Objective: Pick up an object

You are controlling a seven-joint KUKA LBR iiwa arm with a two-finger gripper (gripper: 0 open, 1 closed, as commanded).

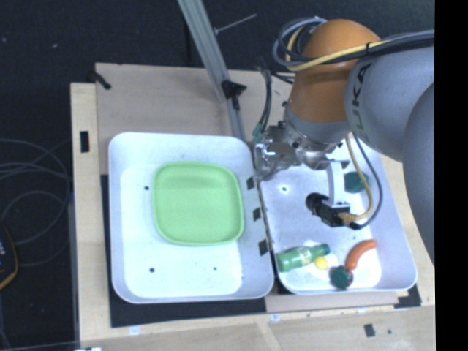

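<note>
Fig. 1. Overhead slanted view of the bench during a pick attempt.

The gripper (pixel 265 158) sits at the far inner corner of the right bin (pixel 404 263), just beside the wall it shares with the left bin (pixel 119 196). Whether it is open or closed cannot be told from this angle, and nothing is seen in its hold.

Candidate objects lie well apart from it, clustered at the near end of the right bin. They are a green bottle (pixel 301 257) lying on its side, a small yellow piece (pixel 321 264) touching the bottle's cap end, a dark green round item (pixel 341 276) and an orange sausage-shaped item (pixel 360 253). A teal item (pixel 355 181) lies near the right wall, partly behind cabling. A green plate (pixel 197 203) lies flat in the left bin.

Likely failures:
- A descent from here would probably meet bare bin floor or the dividing wall and close on nothing.
- The bottle may roll when touched.
- The crowded items may be nudged apart rather than gripped.
- The flat plate offers no edge to pinch.

Arm pose: the arm reaches in from the right, its orange band above the wrist, with the wrist directed steeply downward over the bin's far end.
</note>
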